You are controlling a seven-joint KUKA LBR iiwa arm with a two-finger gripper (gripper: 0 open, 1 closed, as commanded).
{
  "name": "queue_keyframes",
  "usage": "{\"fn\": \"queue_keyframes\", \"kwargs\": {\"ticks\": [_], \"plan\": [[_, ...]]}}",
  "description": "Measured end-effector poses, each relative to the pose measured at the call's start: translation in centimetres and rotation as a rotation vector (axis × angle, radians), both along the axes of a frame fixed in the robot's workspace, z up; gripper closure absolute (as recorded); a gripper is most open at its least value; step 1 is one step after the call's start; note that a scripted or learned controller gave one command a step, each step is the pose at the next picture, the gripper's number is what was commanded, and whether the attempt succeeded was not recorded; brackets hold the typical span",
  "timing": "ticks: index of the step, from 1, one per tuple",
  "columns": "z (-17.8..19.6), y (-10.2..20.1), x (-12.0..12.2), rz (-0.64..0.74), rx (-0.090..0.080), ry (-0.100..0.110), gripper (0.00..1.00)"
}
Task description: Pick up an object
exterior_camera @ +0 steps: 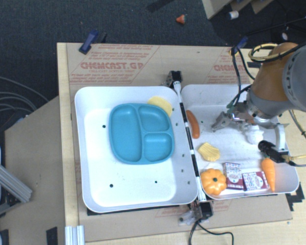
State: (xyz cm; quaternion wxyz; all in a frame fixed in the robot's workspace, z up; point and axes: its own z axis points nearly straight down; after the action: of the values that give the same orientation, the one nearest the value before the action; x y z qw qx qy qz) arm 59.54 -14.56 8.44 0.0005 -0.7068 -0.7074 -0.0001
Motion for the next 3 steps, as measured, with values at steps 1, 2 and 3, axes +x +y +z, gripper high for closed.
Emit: {"fn": "queue_keyframes", "kwargs": {"ticks": [1, 2, 3], "plan": [[0.0, 5.1, -4.6, 0.000, 0.001, 0.002, 0.00], [0.0, 4.7, -11.7, -0.002, 0.000, 0.001, 0.00], [0.0, 5.4, -4.8, 0.000, -0.001, -0.001, 0.00]]}}
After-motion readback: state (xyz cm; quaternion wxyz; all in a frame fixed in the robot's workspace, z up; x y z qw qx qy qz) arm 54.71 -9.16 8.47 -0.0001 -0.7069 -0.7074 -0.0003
